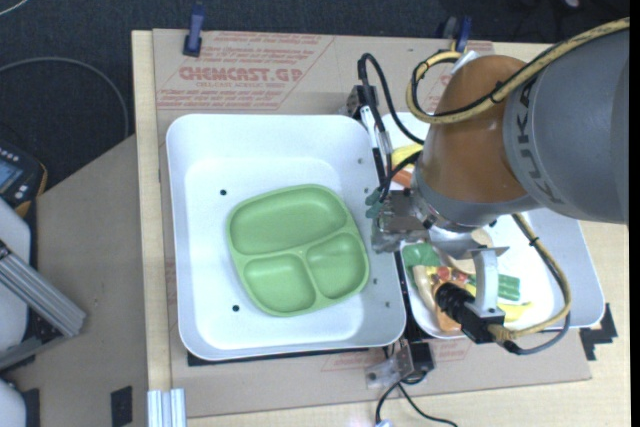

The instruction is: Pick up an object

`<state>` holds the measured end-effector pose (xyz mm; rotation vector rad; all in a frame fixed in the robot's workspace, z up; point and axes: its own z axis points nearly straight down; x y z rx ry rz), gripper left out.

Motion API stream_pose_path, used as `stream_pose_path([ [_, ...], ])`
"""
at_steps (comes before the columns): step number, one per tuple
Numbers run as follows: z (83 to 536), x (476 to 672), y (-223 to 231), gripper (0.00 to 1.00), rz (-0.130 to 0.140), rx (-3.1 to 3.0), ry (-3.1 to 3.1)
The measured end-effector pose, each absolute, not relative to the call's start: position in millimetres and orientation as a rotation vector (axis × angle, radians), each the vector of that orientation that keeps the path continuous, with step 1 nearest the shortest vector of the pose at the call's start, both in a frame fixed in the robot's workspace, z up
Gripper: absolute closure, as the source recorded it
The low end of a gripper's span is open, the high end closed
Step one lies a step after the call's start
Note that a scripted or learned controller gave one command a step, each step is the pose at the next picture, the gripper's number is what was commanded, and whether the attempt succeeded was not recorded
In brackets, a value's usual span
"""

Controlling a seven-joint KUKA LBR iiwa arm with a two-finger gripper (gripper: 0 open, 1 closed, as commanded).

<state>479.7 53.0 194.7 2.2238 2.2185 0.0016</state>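
Main risk from here, as I judge it: a blind grasp. The arm hangs low over the right bin and its orange band and wrist cover most of that bin, so the gripper may close on a clump of items, on an edge, or on nothing. A second risk is the shared bin wall: the wrist hardware sits close against the rim between the two bins, near the left bin, and a descent there could strike the rim or nudge either bin. Loose cables loop around the wrist and could drag on contents. Candidate objects lie in the right bin: small items in yellow, orange and green crowd together just below and beside the wrist, touching one another, partly hidden. A green divided tray lies flat in the left bin, apart from the tool. Finger state: cannot tell, they are hidden under the wrist, so no object can be confirmed between them.
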Motion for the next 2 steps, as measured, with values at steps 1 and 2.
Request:
stream_pose_path([
  [1,266,573.1,146,1.00,0.019,2.208,2.228],
  [2,205,504.1,230,1.00,-0.009,2.218,2.238],
])
